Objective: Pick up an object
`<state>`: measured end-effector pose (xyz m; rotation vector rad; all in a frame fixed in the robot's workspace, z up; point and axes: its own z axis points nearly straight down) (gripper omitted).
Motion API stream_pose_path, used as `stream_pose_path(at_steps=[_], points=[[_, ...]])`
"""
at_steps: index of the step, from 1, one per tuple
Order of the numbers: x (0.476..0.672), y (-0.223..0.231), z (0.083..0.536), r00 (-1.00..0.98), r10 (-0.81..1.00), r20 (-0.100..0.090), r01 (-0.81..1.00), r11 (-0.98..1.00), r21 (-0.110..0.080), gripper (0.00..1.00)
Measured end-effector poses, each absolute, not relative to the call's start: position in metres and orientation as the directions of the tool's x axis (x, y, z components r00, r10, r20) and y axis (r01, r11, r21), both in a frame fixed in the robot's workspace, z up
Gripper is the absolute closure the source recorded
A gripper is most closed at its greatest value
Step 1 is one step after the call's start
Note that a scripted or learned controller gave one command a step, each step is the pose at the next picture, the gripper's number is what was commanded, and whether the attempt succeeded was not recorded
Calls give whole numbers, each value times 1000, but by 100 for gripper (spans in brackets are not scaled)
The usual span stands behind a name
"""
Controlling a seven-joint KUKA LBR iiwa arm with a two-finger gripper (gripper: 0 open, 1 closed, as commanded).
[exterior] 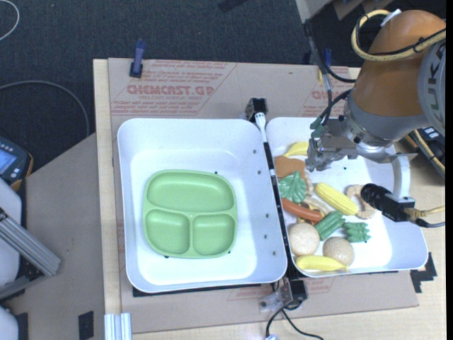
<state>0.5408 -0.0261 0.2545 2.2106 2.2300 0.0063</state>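
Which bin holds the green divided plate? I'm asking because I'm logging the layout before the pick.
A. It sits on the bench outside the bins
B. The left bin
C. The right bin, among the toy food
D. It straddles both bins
B: the green divided plate lies flat inside the left bin, while the toy food, such as the corn cob, is heaped in the right bin under the gripper.

One fixed camera looked down at a slant from above the worktop (212, 83), taking in both white bins (134, 190) from moderate distance.
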Motion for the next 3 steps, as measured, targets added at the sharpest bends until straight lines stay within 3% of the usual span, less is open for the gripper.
stream_pose_path(at_steps=[1, 2, 3], points=[[522, 32, 273, -7, 1000, 2, 1000, 7, 3, 100], [482, 88, 336, -9, 1000, 4, 1000, 9, 6, 100], [479, 117, 388, -5, 1000, 2, 1000, 5, 6, 100]])
